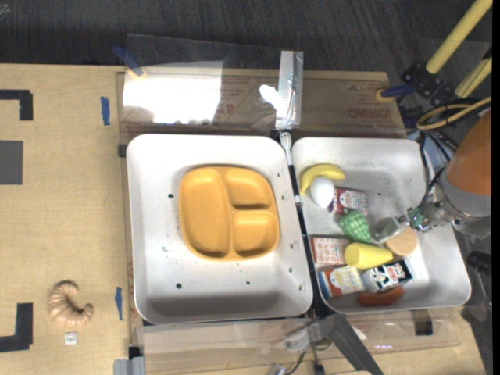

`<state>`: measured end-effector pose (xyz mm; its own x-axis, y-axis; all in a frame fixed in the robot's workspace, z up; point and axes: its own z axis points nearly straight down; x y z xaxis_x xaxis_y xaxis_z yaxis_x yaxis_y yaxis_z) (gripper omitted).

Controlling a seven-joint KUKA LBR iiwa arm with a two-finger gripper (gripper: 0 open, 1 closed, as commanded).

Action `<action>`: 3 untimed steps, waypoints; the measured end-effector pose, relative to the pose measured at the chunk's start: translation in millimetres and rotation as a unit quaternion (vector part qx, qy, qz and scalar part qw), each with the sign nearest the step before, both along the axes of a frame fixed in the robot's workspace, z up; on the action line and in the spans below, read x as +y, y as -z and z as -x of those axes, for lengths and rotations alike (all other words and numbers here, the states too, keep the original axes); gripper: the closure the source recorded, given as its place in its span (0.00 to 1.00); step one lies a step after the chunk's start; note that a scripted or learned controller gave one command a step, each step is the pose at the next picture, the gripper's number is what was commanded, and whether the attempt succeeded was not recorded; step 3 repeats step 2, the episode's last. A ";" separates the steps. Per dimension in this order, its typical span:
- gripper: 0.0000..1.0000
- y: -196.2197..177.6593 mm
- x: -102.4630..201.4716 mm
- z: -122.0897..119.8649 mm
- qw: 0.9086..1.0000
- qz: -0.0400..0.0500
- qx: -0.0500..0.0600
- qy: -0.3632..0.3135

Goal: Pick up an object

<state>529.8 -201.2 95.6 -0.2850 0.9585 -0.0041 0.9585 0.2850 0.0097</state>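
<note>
The end effector point(388, 227) reaches into the right bin point(445, 283) from the right, low among the toy food, just beside a round tan piece point(402, 243) and a green bumpy item point(355, 225); how far it is open I cannot tell. A banana point(320, 174), white egg point(322, 193) and small cartons point(375, 278) lie nearby. The left bin point(148, 209) holds a yellow divided tray point(229, 211). A croissant point(69, 303) sits on the table point(55, 209)

A divided tray point(229, 211) lies in the left bin point(148, 233); small items crowd the right bin point(445, 276).
</note>
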 end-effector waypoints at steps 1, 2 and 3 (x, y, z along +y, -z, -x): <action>1.00 -128.6 84.3 -61.5 0.998 0.000 0.000 -0.069; 1.00 -140.9 120.4 -72.7 0.991 0.001 0.004 -0.137; 1.00 -140.9 120.4 -72.7 0.991 0.001 0.004 -0.137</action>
